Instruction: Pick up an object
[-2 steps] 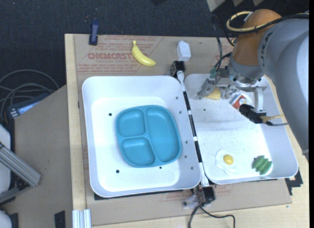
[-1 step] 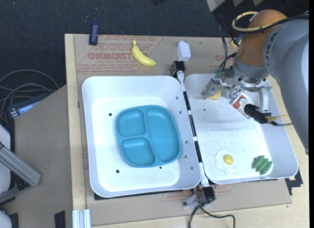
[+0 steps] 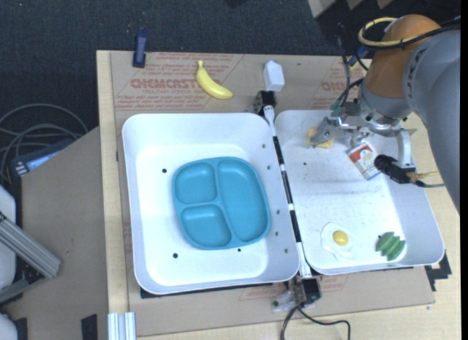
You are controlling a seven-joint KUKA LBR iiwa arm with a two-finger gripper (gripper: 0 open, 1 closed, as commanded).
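Nearest, at the front of the right bin (image 3: 413, 210): toy fried egg (image 3: 338, 240), green ridged piece (image 3: 390, 246) near it on the right, not touching. Alongside, the left bin (image 3: 146, 185) with a blue divided plate (image 3: 219, 202) flat in the middle, three compartments. Further back in the right bin, a small red-and-white packet (image 3: 363, 161), lying tilted. Just behind it, the gripper (image 3: 333, 130) low over the bin's back left part, grey arm coming in from the right. Yellowish wedge (image 3: 320, 138) right at the gripper's tip, touching or very close — cannot tell whether grasped. Gripper released or clenched — cannot tell. Farthest, on the cardboard sheet (image 3: 168, 86) behind the bins: banana (image 3: 212, 82), white block (image 3: 273, 75), small blue object (image 3: 140, 47) at the back left edge.
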